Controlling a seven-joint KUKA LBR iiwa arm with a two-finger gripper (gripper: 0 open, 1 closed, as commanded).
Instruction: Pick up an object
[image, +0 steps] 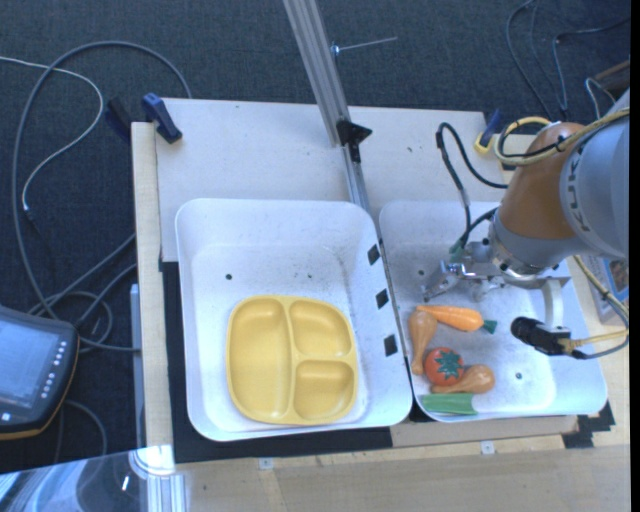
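In the right bin (560, 395) several toy foods lie bunched near the front left corner. Among them are an orange carrot (455, 318), a tan-orange pear shape (422, 338), a red tomato (445, 365), an orange piece (480, 379) and a green piece (447, 403). My gripper (456, 281) hangs low over the bin's middle, just behind the carrot. It is open, and nothing sits between its metal fingers.
The left bin (200, 240) holds a yellow divided plate (292, 357). A metal pole (325, 70) slants up from the gap between the bins. Black clips (383, 297) sit on the shared rim. Cables trail over the floor at the left.
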